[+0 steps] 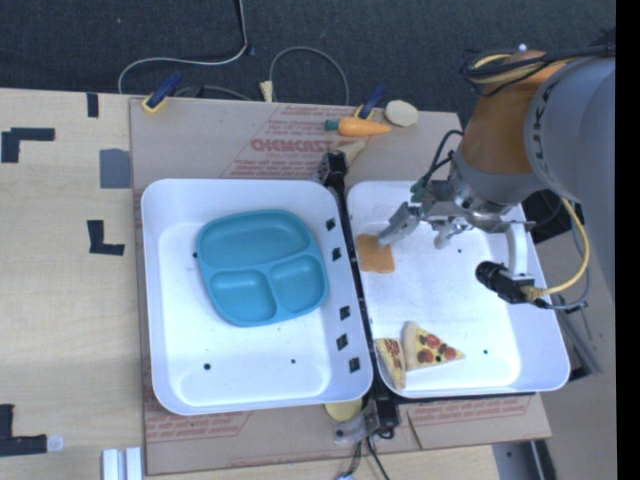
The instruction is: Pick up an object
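On the desk (60,268), 2 bins are sitting side by side; the right bin (500,318) is holding an orange slab (377,255) and pizza slice (428,349). Approach seems underway: the end effector (425,223), fingers spread and ungrasping, is hovering beside the slab, needing descent.

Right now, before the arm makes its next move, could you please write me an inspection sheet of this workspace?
Surface: brown board bearing two shallow white bins, left bin and right bin.
Job's things: orange-brown flat piece at the right bin's left wall; toy pizza slice near its front; blue divided plastic tray in the left bin.
Clutter: toy carrot and beige rounded piece on the board behind the bins.
Grippers: two-finger gripper over the right bin, open, holding nothing.
Cables: white cable looping behind the board.
Surroundings: dark floor; pale wooden bench.
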`<state>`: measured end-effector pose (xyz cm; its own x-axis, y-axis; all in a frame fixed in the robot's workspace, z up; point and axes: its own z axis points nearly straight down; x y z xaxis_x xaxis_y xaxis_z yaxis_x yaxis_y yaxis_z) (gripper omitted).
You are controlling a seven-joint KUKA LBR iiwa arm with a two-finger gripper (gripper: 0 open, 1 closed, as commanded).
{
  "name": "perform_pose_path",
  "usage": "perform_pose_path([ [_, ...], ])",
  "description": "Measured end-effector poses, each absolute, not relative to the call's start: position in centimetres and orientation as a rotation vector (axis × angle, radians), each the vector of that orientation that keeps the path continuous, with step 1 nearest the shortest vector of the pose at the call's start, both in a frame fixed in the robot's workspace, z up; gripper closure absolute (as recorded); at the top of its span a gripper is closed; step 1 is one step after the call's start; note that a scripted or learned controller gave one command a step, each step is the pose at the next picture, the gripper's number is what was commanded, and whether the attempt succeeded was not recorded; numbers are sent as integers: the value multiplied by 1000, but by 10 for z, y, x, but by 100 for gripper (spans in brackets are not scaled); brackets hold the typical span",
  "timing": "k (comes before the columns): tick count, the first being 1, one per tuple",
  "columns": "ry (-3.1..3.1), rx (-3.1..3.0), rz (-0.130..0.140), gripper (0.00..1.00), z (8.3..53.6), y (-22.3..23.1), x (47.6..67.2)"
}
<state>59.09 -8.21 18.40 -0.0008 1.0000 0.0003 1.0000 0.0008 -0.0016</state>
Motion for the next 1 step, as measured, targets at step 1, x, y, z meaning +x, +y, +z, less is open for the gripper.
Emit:
perform_pose_path([
  [1, -2226, -2226, -2, 0, 81, -101, 620],
])
